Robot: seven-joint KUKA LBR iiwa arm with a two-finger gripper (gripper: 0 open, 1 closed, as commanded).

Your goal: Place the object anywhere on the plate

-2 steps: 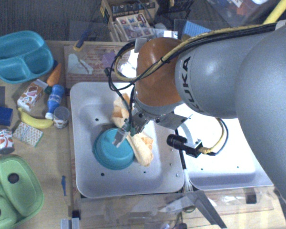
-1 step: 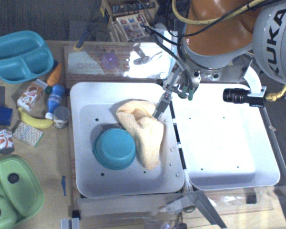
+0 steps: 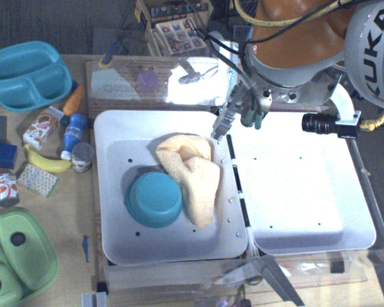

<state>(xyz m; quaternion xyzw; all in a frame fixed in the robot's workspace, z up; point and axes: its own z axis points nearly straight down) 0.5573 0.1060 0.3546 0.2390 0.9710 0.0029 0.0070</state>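
While the arm leans in from the right over the far edge of the bench, its gripper hangs at the far rim of the left bin, right by the seam with the right bin. The tip points down toward the cloth, just beside its far edge, and whether it touches is hard to say. Jaws: cannot tell, they read as one slim dark tip from up here, and nothing shows between them.

In the left bin, the yellow cloth lies crumpled toward the right wall, running from the far middle down to the near right. Touching its left side sits a blue bowl, upright, in the near middle of that bin. The cloth's edge seems to lap against the bowl's rim.

Off the bin's left edge, the bench carries a scatter: a blue tray at the far left corner, a banana near a small carton, a blue bottle and a can just beside the bin wall, another can, and a green tray at the near left corner.
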